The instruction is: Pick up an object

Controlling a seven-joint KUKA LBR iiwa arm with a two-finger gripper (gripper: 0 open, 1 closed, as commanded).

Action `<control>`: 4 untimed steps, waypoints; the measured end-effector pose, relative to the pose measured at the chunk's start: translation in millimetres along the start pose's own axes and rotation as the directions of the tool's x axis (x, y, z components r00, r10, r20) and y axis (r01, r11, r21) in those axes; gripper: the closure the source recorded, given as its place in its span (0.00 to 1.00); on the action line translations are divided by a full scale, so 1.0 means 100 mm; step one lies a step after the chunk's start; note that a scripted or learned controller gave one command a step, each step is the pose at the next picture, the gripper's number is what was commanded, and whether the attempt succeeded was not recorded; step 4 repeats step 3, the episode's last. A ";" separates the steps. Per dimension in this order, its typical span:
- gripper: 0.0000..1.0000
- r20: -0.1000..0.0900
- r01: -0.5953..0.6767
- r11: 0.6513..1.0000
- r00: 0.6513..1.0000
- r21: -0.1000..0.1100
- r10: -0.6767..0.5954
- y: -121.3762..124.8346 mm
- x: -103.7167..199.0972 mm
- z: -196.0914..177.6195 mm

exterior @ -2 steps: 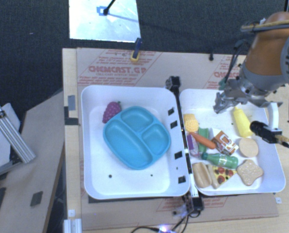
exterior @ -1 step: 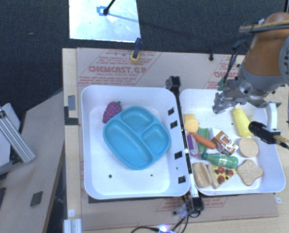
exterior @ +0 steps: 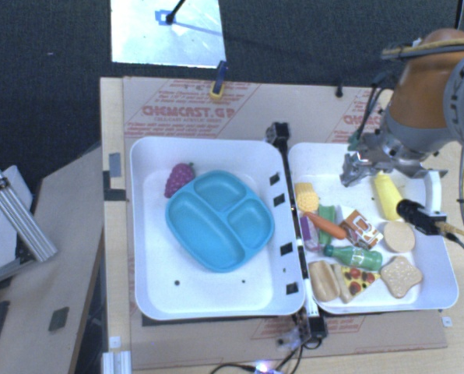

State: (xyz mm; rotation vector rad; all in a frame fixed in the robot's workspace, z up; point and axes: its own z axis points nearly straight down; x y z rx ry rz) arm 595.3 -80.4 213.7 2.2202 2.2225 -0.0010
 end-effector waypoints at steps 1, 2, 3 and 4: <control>1.00 0.000 0.002 1.000 1.000 -0.004 -0.002 0.07 -0.02 -0.03; 1.00 -0.001 0.002 1.000 1.000 -0.004 -0.002 0.02 -0.01 -0.21; 1.00 -0.001 0.002 1.000 1.000 -0.001 -0.002 -0.05 0.03 -0.18; 1.00 -0.001 0.002 1.000 1.000 -0.001 -0.002 -0.05 0.03 -0.18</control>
